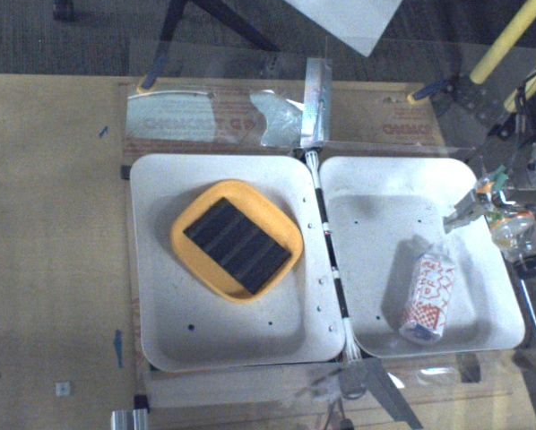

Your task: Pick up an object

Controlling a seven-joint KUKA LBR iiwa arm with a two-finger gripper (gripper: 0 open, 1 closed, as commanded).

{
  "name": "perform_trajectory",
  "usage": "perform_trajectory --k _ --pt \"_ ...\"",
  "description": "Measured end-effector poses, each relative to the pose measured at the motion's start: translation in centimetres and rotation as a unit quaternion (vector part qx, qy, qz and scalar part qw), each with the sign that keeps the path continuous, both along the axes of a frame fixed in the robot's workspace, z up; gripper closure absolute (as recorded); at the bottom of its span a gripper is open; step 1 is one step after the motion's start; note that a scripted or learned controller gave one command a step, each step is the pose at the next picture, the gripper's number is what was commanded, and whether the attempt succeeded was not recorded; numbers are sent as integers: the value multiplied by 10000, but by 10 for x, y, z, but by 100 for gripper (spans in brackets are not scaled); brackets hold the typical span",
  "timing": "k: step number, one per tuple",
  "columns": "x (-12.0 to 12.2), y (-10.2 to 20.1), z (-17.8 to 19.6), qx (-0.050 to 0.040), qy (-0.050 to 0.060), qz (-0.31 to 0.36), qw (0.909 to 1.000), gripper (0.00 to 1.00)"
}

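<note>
— Camera view: is anything picked up yet?

— No. The red-and-white patterned packet (427, 297) lies flat in the right bin (376, 186), toward its near right side. The gripper (472, 206) hangs over the bin's right rim, farther back, apart from the packet; it holds nothing, and how wide it stands I cannot tell.

— And the left bin (151, 195)?

— A yellow tray with a dark ribbed insert (237, 240), untouched. Reach, grasp and lift all remain, I'd judge.
</note>
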State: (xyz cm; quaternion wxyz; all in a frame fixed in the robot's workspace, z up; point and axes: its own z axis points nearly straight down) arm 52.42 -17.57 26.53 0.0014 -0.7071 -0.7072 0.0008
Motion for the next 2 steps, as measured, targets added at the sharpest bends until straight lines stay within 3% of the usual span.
perform_trajectory --k 1,2 --pt "-19 2 -115 -1 -10 554 9985 0" --pt "-36 39 -166 -88 -169 1443 9893 0"
